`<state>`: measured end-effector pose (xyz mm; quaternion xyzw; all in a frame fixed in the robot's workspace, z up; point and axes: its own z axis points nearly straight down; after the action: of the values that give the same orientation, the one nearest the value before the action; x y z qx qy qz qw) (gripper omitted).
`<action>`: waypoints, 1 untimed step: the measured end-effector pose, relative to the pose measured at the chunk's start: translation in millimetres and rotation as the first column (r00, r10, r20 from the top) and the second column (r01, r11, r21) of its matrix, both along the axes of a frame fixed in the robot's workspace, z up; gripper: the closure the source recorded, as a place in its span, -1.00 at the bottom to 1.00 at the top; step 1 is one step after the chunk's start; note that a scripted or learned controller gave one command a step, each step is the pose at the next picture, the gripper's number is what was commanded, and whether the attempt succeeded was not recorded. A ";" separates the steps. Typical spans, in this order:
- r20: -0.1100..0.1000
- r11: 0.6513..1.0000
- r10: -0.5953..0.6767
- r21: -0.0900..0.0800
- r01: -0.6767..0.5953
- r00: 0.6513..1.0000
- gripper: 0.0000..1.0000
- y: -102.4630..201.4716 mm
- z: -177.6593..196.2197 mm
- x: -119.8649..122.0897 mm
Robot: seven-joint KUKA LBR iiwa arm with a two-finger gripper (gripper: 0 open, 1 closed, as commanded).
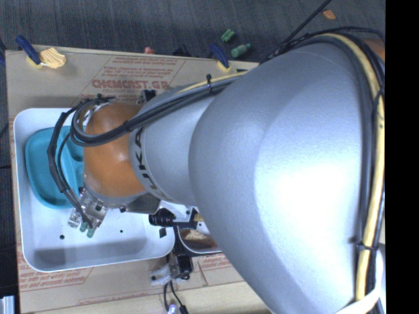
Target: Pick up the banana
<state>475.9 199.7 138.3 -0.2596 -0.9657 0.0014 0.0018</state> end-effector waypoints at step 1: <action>-0.001 1.000 0.004 0.000 -0.004 1.000 1.00 0.5 10.0 0.4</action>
<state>476.3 200.2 148.4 -0.2578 -0.9662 0.0015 0.0021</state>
